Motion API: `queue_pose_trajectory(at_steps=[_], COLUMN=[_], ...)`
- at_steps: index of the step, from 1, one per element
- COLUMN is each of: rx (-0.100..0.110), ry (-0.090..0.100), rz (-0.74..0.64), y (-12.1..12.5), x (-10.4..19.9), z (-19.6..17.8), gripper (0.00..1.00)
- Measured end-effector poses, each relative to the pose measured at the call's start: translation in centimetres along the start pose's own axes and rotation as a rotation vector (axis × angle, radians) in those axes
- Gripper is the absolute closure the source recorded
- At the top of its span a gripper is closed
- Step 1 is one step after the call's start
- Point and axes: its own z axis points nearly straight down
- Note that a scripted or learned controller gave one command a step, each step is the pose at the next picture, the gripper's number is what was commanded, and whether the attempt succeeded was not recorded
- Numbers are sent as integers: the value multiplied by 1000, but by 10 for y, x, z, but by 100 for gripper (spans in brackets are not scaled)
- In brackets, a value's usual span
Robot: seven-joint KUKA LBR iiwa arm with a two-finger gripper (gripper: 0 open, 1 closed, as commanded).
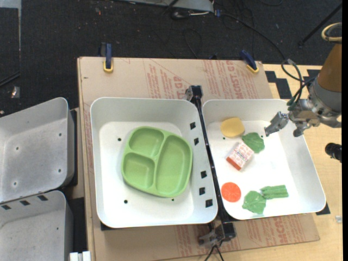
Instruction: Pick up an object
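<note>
The right bin [304, 162] holds several small items. A yellow rounded piece [232, 126] lies at its back left. Beside it sit a small green lump [254, 142] and a red and white box [240, 156]. Nearer the front are an orange disc [231, 191], a green leafy piece [254, 202] and a green block [275, 191]. My gripper [286, 127] hangs over the bin's back right part, just right of the small green lump. It is open, with nothing between its fingers [273, 125].
The left bin [103, 145] bears a light green divided plate [157, 161]. A black divider [204, 156] runs between the bins. Two white lids [32, 140] lie off the bench's left side. Clamps [108, 58] hold the cardboard base at the back.
</note>
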Motion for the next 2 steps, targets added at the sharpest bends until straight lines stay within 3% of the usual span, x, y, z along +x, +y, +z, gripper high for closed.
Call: queue_pose_trajectory(at_steps=[1, 2], rx=[-13, -11], ry=[-3, -2], rz=[-4, -3], y=[3, 5], x=[1, 4], z=[-8, 35], gripper=[0, 0])
